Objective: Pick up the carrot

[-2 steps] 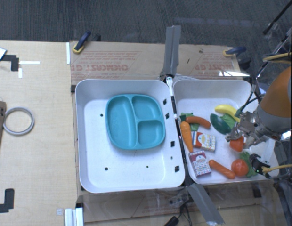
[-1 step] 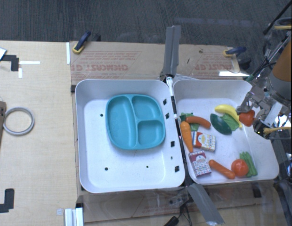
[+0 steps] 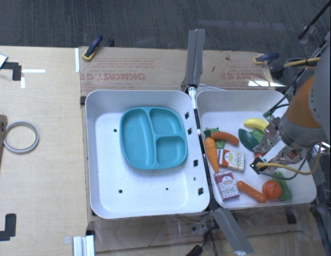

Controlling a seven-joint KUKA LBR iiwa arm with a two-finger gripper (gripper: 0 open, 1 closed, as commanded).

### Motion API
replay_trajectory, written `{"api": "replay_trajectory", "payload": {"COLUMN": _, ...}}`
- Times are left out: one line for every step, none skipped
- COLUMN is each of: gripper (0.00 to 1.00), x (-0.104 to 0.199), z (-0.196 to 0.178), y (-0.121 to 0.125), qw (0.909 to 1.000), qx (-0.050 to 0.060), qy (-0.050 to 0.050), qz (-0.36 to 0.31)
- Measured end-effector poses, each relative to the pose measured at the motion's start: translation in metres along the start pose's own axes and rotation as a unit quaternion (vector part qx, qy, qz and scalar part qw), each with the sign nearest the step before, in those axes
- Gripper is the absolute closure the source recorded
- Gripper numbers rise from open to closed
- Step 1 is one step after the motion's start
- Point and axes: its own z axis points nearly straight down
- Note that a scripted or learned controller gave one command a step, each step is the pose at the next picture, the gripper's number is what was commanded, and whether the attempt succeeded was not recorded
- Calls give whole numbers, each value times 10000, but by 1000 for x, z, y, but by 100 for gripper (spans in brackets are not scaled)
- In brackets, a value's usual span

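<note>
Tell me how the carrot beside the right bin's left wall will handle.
The carrot looks smooth and tapered, so it may slip in a pinch. Being round, it would probably roll if nudged, though the bin wall beside it should stop it. It looks like a moulded toy: likely stiff and light.

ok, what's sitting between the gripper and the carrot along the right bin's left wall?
In the camera view, a small red-and-white carton lies between the carrot and the gripper, closer to the carrot.
</note>
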Motion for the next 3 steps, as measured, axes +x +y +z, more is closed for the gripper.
{"api": "replay_trajectory", "payload": {"gripper": 100, "x": 48, "z": -95, "y": 10, "qw": 9982, "qx": -12, "qy": 0, "qz": 594}}
{"api": "replay_trajectory", "payload": {"gripper": 100, "x": 65, "z": -76, "y": 116, "qw": 9994, "qx": -10, "qy": -1, "qz": 339}}
{"api": "replay_trajectory", "payload": {"gripper": 100, "x": 66, "z": -82, "y": 114, "qw": 9995, "qx": 2, "qy": -26, "qz": 305}}
